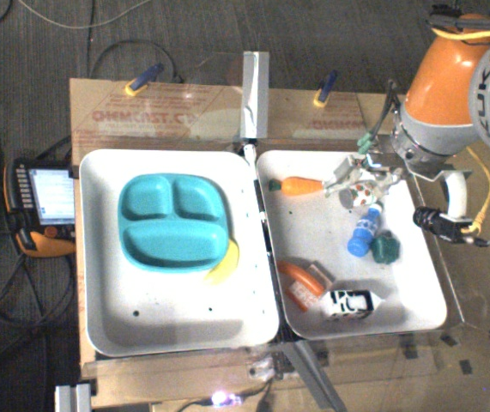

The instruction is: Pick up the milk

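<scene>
The milk (350, 302), a small black-and-white carton, lies on its side near the front wall of the right bin (416, 316), just beside an orange packet (303, 283). The gripper (360, 177) hovers well apart at the bin's far end, above a blue bottle (364, 233) (whether its fingers are parted cannot be told). The approach seems not yet begun; next it must travel forward and descend.

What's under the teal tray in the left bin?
A yellow object, possibly a banana, pokes out from beneath the lower right corner of the teal tray in the left bin. Most of it is covered, and anything else under the tray is hidden.
</scene>
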Tool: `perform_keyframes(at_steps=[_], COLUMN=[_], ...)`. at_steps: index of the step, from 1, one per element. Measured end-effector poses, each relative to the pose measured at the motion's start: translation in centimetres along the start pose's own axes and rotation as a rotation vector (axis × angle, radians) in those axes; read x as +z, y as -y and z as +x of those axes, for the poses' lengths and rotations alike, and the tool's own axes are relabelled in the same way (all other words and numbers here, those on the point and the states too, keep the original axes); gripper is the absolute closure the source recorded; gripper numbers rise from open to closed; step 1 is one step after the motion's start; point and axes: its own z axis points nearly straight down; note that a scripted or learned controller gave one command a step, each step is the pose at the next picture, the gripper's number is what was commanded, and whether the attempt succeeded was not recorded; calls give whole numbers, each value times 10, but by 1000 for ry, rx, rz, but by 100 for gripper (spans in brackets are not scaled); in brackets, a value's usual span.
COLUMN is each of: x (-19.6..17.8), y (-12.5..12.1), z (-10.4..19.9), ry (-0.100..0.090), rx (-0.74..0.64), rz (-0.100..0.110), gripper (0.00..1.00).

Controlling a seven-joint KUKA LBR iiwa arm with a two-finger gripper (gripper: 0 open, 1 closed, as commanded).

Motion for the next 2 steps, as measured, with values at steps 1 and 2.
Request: perform_keyframes(at_steps=[1,2], x=[70,120], y=[-35,-51], z=[-47,-72], ry=[3,13], rx=[-54,-158], rz=[0,-32], gripper=[0,0])
